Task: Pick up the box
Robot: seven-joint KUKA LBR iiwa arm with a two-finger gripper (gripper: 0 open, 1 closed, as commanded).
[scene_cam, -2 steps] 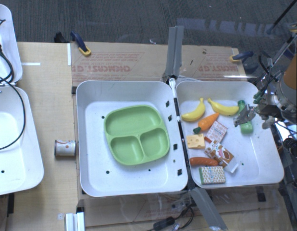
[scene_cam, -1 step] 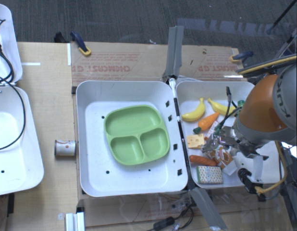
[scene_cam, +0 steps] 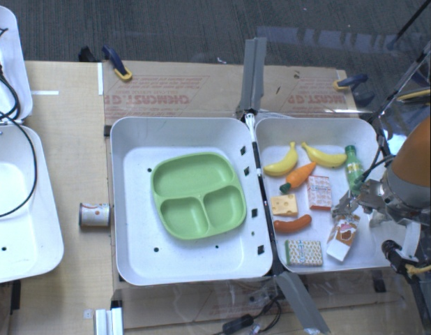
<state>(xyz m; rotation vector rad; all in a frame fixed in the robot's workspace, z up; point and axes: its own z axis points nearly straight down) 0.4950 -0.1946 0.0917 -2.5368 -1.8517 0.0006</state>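
The right bin (scene_cam: 309,125) holds three box-like items. A red-and-white box (scene_cam: 319,192) lies flat near its middle. A flat green patterned box (scene_cam: 304,252) rests by the front wall. A small white-and-brown carton (scene_cam: 342,239) lies at the front right. My gripper (scene_cam: 349,209) reaches in from the right. It hangs just above the carton and to the right of the red-and-white box, holding nothing that I can see.
Also in the right bin are two bananas (scene_cam: 324,156), a carrot (scene_cam: 300,176), a green bottle (scene_cam: 353,167), a cheese wedge (scene_cam: 284,205) and a sausage (scene_cam: 293,222). The left bin (scene_cam: 132,257) carries a green divided plate (scene_cam: 198,195). A small can (scene_cam: 95,215) lies on the bench to the left.
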